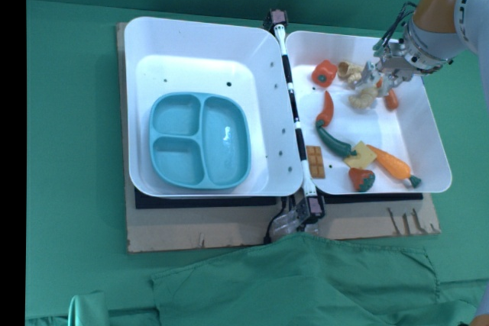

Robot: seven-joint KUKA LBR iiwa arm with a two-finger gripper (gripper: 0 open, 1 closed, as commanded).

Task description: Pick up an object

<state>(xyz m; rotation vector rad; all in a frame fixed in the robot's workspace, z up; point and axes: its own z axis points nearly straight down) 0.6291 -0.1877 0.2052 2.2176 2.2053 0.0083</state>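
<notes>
The pale lumpy toy food (364, 98) lies in the right bin (432, 135), far half, just beneath the gripper (380, 80) (finger spread cannot be told), with an orange pepper (324, 72) left and a blue divided plate (200, 140) in the left bin (145, 50).

Right bin (428, 135): I see toy food crowding its middle. Red pepper (324, 72) and beige pieces (351, 72) sit near the far wall; a red chili (327, 109) and green vegetable (334, 141) run down the left side; carrot (393, 163), yellow wedge (361, 156) and a small red-green piece (361, 179) fill the near end. I note bare floor along the right wall and in the near-left corner beside the brown wafer (314, 161).

Left bin (199, 42): the teal divided plate (200, 140) takes the near-left floor; open floor remains along the far side and right side.

The divider bar (294, 114) stands between the bins.
</notes>
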